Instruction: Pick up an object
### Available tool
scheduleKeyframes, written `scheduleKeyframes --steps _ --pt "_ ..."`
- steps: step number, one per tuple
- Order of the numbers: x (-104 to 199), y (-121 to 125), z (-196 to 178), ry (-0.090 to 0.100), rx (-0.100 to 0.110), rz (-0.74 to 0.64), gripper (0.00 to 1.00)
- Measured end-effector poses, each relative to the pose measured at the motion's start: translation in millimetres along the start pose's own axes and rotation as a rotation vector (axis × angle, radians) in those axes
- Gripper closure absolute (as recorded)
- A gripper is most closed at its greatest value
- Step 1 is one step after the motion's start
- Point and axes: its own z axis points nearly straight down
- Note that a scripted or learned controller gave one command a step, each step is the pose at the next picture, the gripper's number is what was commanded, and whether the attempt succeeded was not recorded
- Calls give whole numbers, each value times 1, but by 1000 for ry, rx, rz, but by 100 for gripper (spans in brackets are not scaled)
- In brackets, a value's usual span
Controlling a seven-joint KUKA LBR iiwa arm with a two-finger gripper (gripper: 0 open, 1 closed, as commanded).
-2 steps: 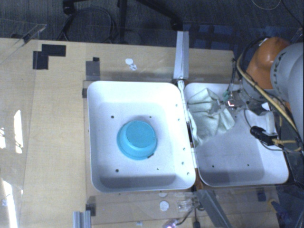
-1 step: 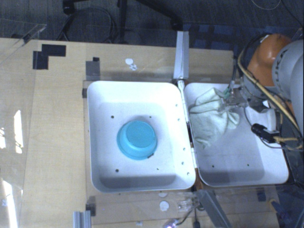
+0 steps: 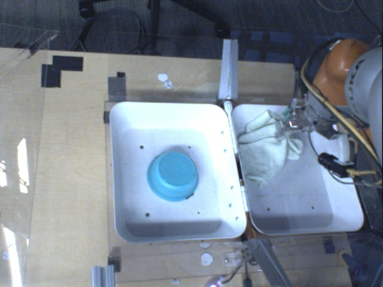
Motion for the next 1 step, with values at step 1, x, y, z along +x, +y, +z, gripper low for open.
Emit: scheduleKeyframes --steps 1 --pt "11 15 -30 5 23 -51 100"
